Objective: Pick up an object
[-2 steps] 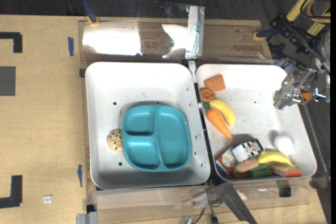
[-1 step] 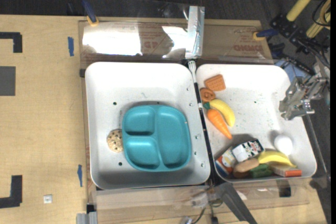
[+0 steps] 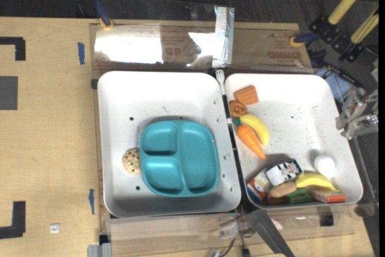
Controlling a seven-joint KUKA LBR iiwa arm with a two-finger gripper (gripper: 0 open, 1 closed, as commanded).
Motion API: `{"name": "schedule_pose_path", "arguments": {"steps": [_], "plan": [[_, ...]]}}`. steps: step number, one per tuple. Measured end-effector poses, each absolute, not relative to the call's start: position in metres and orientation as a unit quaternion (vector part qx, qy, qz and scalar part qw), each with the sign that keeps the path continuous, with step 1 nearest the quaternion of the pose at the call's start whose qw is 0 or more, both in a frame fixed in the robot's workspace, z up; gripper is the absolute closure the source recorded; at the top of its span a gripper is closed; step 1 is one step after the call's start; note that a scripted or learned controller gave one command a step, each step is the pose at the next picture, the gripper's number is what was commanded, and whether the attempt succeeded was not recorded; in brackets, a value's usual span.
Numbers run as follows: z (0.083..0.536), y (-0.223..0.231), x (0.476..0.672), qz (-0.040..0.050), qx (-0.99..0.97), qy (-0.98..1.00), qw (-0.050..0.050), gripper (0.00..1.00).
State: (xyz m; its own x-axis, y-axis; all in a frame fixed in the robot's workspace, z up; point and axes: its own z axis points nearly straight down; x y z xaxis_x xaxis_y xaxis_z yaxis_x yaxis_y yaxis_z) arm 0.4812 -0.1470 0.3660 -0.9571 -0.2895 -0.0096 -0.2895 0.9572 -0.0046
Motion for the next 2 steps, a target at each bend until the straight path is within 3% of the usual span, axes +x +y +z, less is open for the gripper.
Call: {"name": "schedule_pose_path", "arguments": {"steps": [1, 2], "plan": [[0.206, -0.124, 0.536, 0.0025, -0.27, 0.963, -0.001, 1.0], [0.22, -0.123, 0.539, -0.0002, -0.27, 0.963, 0.005, 1.0]]}}
